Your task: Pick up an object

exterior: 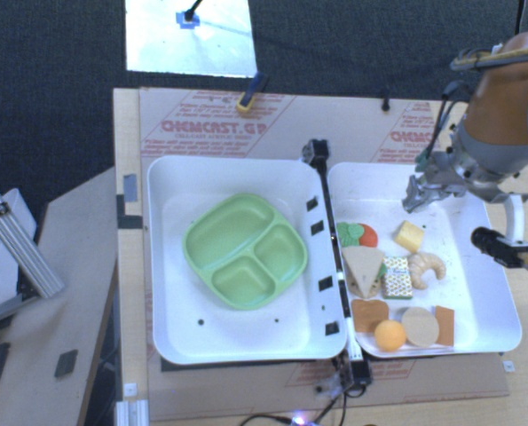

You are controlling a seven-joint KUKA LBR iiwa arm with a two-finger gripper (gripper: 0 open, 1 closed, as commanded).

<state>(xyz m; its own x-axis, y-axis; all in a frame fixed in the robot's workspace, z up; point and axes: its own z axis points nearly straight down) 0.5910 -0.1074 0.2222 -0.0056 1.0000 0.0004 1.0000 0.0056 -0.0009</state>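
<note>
On the table (201,118) sit two white bins — the tool (416,199) hovers over the right bin (503,313), above a yellow block (410,236).

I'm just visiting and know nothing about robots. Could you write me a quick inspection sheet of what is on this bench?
Surface: a bench bearing two white bins, left bin and right bin.
Job's things: toy food pieces in the right bin, among them a yellow block, an orange ball and a round biscuit.
Clutter: a green divided plate in the left bin.
Grippers: the gripper hangs above the right bin's far end.
Cables: dark cable by the arm.
Surroundings: dark floor.
</note>
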